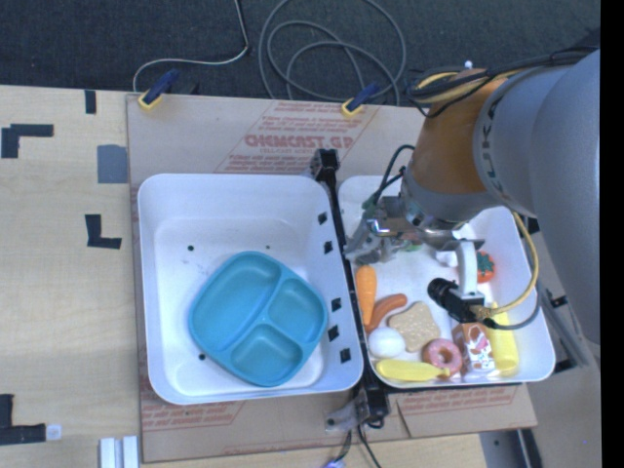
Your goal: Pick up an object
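The gripper [375, 237] hangs low over the right white bin [531, 359], near its left wall, just above the orange toy carrot [365, 291], likely the pick; its opening cannot be told.

1. I see the gripper [375, 240] low over the right bin [542, 359], just above a carrot [366, 292].
2. Toy food sits near it: a sausage [386, 307], bread [418, 326], a donut [445, 355], a banana [407, 370].
3. The left bin [161, 213] holds a blue plate [257, 317].
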Controlling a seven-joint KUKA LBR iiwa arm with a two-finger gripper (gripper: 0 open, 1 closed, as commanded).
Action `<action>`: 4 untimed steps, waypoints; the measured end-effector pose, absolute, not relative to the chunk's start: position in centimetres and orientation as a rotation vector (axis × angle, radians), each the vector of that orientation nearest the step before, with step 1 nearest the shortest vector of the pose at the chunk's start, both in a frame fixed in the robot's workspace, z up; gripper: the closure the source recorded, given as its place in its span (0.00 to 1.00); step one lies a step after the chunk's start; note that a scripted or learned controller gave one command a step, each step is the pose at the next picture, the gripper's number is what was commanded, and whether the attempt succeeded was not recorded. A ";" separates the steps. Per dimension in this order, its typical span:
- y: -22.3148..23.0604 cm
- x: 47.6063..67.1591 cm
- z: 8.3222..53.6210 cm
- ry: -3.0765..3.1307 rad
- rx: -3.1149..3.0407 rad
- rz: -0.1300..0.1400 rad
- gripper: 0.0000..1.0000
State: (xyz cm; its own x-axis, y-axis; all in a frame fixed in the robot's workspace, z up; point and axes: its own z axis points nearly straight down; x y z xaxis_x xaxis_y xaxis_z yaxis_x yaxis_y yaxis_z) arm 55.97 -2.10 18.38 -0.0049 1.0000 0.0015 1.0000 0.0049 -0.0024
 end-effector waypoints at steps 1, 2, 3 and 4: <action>-4.3 56.1 18.4 -2.220 -2.222 0.003 1.00; -2.5 54.3 21.7 -2.225 -2.219 -0.003 1.00; 2.1 55.2 20.9 -2.226 -2.213 0.001 1.00; 1.6 55.3 20.0 -2.221 -2.219 0.005 1.00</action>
State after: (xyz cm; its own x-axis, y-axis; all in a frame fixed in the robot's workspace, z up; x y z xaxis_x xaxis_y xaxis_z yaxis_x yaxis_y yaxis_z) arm 55.32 1.56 20.00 -0.0009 1.0000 -0.0014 1.0000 0.0009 -0.0034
